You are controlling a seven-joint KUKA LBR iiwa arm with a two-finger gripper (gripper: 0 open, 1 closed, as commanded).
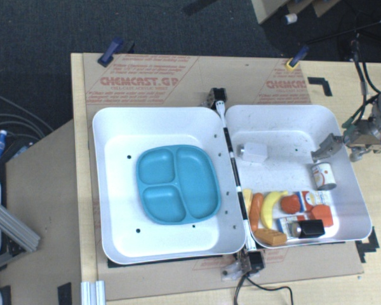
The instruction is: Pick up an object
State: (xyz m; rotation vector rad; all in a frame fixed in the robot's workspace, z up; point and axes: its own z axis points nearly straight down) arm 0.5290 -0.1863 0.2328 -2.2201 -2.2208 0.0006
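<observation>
Grey two-finger gripper (333,146), partly cut off, finger spread unclear, hovers above a small white-labelled metal can (323,175).

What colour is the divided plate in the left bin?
Light blue; the divided plate shows clearly in the camera view.

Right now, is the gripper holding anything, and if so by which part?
Nothing is held. The gripper sits over the right bin's right side, above the small can, with nothing between its fingers.
</observation>
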